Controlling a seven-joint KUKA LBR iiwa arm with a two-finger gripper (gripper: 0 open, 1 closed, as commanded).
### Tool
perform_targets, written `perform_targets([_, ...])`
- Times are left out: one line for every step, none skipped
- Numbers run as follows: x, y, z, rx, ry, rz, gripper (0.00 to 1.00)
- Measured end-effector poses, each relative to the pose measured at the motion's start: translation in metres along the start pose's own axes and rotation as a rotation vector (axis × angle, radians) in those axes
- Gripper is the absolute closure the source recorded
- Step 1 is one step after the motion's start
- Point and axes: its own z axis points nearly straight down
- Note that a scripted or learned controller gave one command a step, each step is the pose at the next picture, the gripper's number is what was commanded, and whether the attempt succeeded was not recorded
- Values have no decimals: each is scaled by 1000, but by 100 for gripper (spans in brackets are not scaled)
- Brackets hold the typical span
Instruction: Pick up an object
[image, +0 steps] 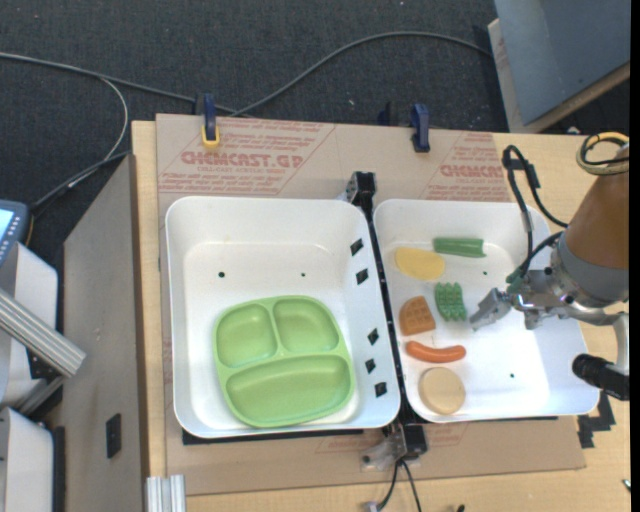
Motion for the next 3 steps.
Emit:
perform_targets([0, -9, 47, -1, 1, 0, 0])
perform_targets([1, -4, 82, -16, 2, -1, 0])
perform_targets([1, -8, 76, -8, -1, -1, 100])
